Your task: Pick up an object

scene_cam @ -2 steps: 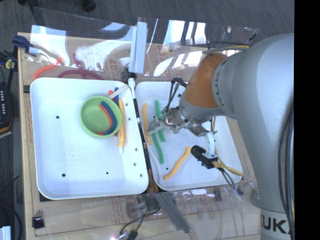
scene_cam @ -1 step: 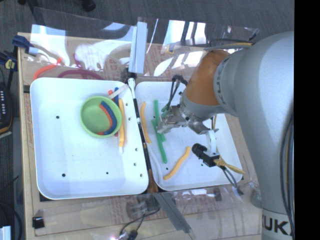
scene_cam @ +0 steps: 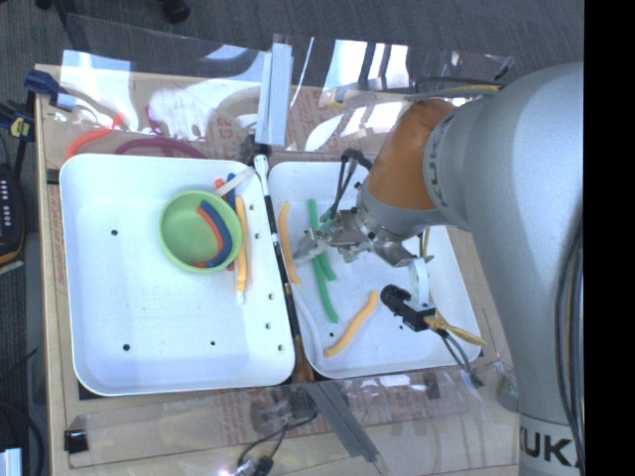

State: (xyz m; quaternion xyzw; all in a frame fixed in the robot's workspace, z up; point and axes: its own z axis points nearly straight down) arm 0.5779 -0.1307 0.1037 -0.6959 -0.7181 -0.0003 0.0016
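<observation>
Two shallow white bins sit side by side on the bench (scene_cam: 149, 419), and you will find the gripper (scene_cam: 319, 241) low over the right bin (scene_cam: 382, 355), towards that bin's left edge. Whether it is spread or pressed together you cannot tell. It hangs right at two green sticks: the upper green stick (scene_cam: 312, 214) runs towards the bin's far edge, and the lower green stick (scene_cam: 325, 294) points towards the near edge. A thin yellow stick (scene_cam: 285, 234) lies close along the same bin's left edge, and a curved yellow stick (scene_cam: 353, 323) lies near its near edge. In the left bin (scene_cam: 119, 345) you see a green bowl (scene_cam: 189, 231) with blue and red bowls nested inside, and a long yellow stick (scene_cam: 240, 256) between that stack and the bin's right edge.
</observation>
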